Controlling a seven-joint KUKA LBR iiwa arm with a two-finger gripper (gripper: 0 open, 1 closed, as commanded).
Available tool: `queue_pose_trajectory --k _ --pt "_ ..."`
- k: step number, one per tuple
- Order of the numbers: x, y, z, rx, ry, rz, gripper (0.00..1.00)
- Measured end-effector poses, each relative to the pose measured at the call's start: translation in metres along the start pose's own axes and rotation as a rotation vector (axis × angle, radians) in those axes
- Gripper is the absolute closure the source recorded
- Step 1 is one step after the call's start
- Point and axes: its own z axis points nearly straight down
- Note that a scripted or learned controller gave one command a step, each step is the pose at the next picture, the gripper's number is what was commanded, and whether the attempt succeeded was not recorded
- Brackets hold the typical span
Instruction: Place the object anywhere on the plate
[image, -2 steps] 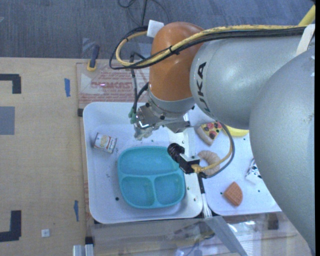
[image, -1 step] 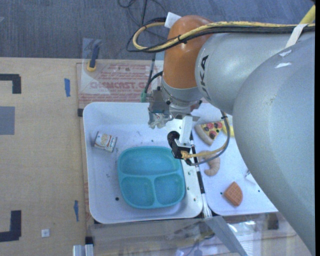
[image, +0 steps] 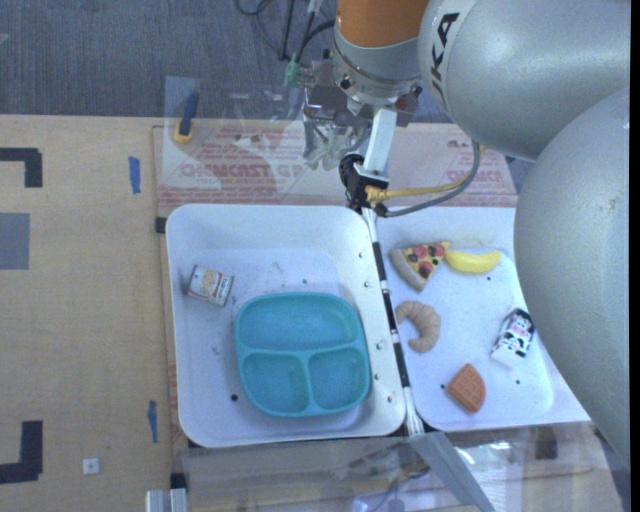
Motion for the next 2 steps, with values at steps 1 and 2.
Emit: queue_pose_trajectory --k 1,2 --pt "0.070 -0.004 0.165 0.003 0.000 0.190 1.00" --pt "-0.024 0.004 0.072 0.000 0.001 0.154 1.00"
